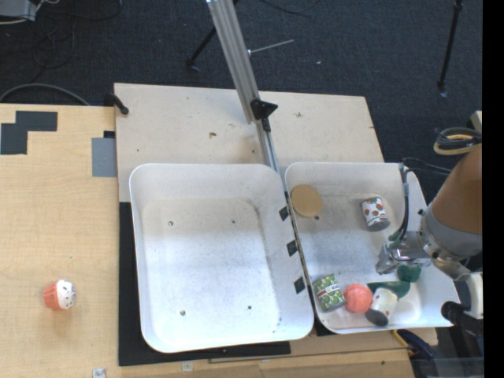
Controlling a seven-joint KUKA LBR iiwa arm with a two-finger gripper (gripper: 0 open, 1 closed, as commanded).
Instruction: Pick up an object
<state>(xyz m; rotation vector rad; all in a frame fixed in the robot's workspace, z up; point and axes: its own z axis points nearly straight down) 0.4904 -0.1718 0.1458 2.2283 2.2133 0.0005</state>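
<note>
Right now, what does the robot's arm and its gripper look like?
The arm enters at the right: a rounded orange band above a grey wrist section. Below it sits a small, shiny metal gripper with a dark green piece at its lower end. A thin dark cable curves along the arm's left side.

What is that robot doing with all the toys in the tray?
The arm reaches in from the right, and its tool is low in the right bin, just above a green thing. Nothing shows between its fingers, so I can't say it has caught anything. Nearby lie a red ball, a green packet, a cup and a brown disc. A small red toy sits on the bench, far left.
</note>
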